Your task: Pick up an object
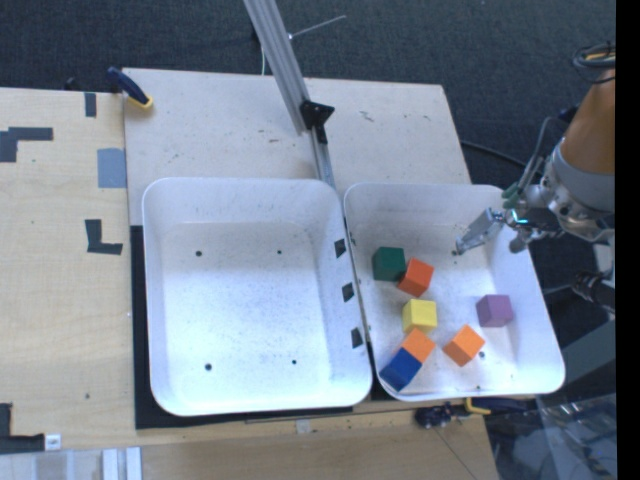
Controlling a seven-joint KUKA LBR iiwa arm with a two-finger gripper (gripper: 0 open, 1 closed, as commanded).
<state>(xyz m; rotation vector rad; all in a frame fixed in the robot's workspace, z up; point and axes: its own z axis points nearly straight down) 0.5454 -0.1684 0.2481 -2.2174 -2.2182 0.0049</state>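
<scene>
**A:** Status? Biggest things first.

**B:** Table (pixel 230 118) carries two white bins. Left bin (pixel 160 268) has nothing to pick. Right bin (pixel 530 368) holds all the candidates. Arm (pixel 590 158) reaches in from the right, gripper (pixel 478 234) sits high over the bin's upper right area, near the far-right wall.

**A:** Fingers?

**B:** Can't tell how far apart they are; they read as one thin grey shape at this angle. Nothing visible between them, so I judge it's holding nothing.

**A:** Objects?

**B:** Six cubes, mid to lower bin. Green cube (pixel 389 263) touching an orange cube (pixel 417 277). Yellow cube (pixel 420 315) just below those. Blue cube (pixel 401 369) pressed against a second orange cube (pixel 418 345) by the divider wall. Third orange cube (pixel 464 345) and purple cube (pixel 494 310) stand apart from the rest.

**A:** Risks?

**B:** Main one, in my view: a descent on the touching pairs. A finger likely lands on top of the neighbour or wedges both, and the grasp slips. Blue one is also tight to the wall, poor finger clearance. Purple or the lone orange look the safest. Straight down from here probably closes on bare bin floor.
</scene>
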